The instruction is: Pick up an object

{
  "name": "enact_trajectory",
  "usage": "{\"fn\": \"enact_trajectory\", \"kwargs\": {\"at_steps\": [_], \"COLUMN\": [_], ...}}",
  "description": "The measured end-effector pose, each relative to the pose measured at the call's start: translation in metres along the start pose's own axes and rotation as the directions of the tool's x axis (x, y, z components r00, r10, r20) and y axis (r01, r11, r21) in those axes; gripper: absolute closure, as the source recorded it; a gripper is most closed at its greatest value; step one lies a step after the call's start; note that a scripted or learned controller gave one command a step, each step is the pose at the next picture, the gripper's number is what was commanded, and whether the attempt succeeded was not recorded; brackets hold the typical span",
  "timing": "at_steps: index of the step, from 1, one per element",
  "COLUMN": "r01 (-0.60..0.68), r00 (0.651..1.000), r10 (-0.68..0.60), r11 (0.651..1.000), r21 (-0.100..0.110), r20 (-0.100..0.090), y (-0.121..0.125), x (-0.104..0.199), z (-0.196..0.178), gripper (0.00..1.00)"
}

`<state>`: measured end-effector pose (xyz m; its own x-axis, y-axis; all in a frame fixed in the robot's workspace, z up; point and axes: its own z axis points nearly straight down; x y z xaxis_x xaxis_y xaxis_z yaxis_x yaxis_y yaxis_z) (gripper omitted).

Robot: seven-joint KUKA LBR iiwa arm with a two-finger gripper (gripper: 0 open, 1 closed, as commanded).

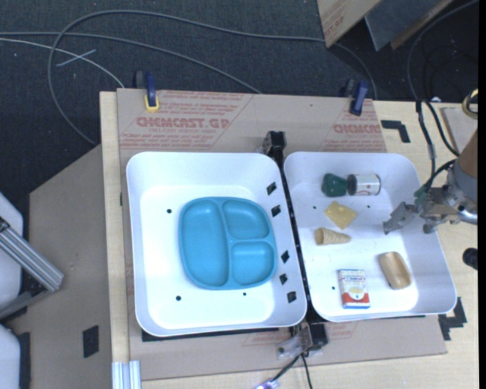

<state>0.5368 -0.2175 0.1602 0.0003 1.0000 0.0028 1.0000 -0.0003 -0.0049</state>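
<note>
Objects in my right bin (425, 300): a green-capped bottle (351, 184), yellow chunk (341, 214), tan loaf (395, 270), small carton (354, 288). My gripper (406, 216) hangs spread, pinching nothing.

A pale wooden bench top (228, 121) printed with red lettering sits on dark carpeted floor (61, 91), where thin grey cables (83, 38) loop, with two blue clamps (151, 90) at its far edge and a cardboard box (342, 19) beyond.

Arm in from the right, wrist low, end effector (410, 216) pointing left, fingers spread.
</note>
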Motion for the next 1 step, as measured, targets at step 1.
{"fn": "enact_trajectory", "kwargs": {"at_steps": [1], "r01": [0.001], "r00": [1.000], "r10": [-0.001], "r11": [1.000], "r21": [0.001], "r20": [-0.001], "y": [-0.0098], "x": [0.0041], "z": [0.0542], "gripper": [0.00]}}
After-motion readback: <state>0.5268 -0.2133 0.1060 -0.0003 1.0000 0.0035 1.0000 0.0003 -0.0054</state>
